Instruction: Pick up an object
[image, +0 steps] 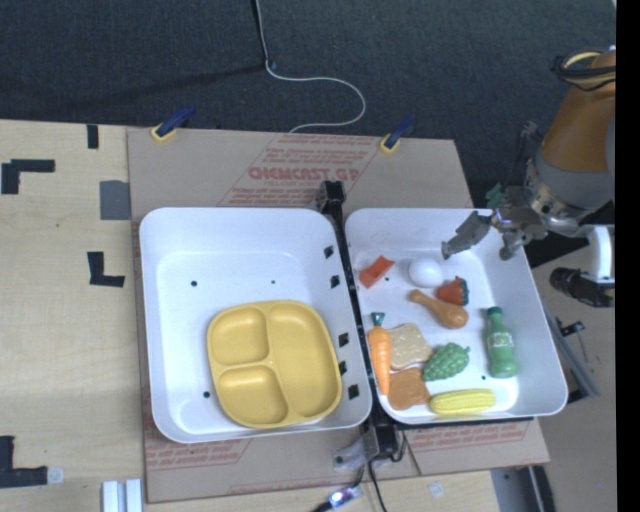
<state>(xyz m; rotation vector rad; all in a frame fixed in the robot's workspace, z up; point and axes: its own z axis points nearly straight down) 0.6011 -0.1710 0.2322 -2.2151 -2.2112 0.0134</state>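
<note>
Objects for picking all lie in the right bin (520, 300), and the gripper (490, 238) hangs over that bin's upper right part with its two fingers spread and nothing between them.

Nearest the camera, along the bin's lower edge, a corn cob (462, 402) lies with its long axis running left to right, beside an orange slab (406, 387). Just above are a grape bunch (447, 360), a bread slice (406, 345) and a carrot (380, 360) whose length runs up and down the frame. A green bottle (500, 342) lies at the right wall, also lengthwise up the frame. Higher still come a drumstick (440, 307), slanting from upper left to lower right, a small red piece (453, 291), a white egg (426, 271) and a red wedge (376, 270).

Of these, the red piece and the egg lie closest to the gripper, down and to the left of it; I judge a short descent that way would reach either.

The left bin (170, 240) holds a yellow divided plate (272, 362) at centre frame.

Farthest away, the cardboard sheet (300, 170) under the bins carries red print, reversed in this view and too faint to read with confidence. The bottle's label is too small to read.
</note>
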